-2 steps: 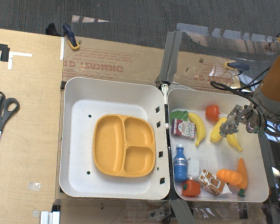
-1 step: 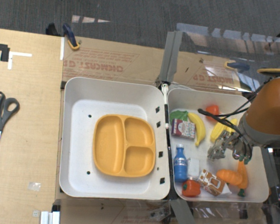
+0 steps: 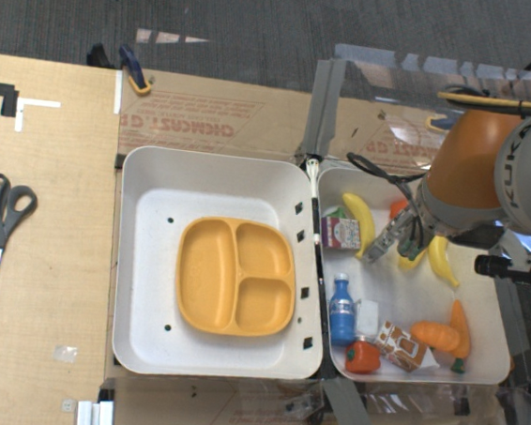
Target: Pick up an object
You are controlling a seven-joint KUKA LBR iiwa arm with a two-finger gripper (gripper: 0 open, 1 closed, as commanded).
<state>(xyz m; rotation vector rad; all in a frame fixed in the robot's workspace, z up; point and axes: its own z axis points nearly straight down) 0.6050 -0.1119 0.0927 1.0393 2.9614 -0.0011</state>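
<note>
The right bin [image 3: 497,371] holds several items: a yellow banana [image 3: 360,221], a second banana [image 3: 443,261], a maroon and green carton [image 3: 341,232], a blue bottle [image 3: 341,309], a red tomato [image 3: 362,357], a small brown and white box [image 3: 400,345] and an orange carrot [image 3: 442,338]. My gripper [image 3: 393,251] hangs low over the back of this bin, between the two bananas. It is open, one finger close to the right side of the first banana. A small yellow piece [image 3: 409,263] lies under the other finger. Nothing is held.
The left bin [image 3: 140,241] carries a yellow divided plate [image 3: 236,276]. Scissors [image 3: 3,217] lie on the wooden bench at far left. The arm's orange band [image 3: 474,158] looms over the right bin's back right corner.
</note>
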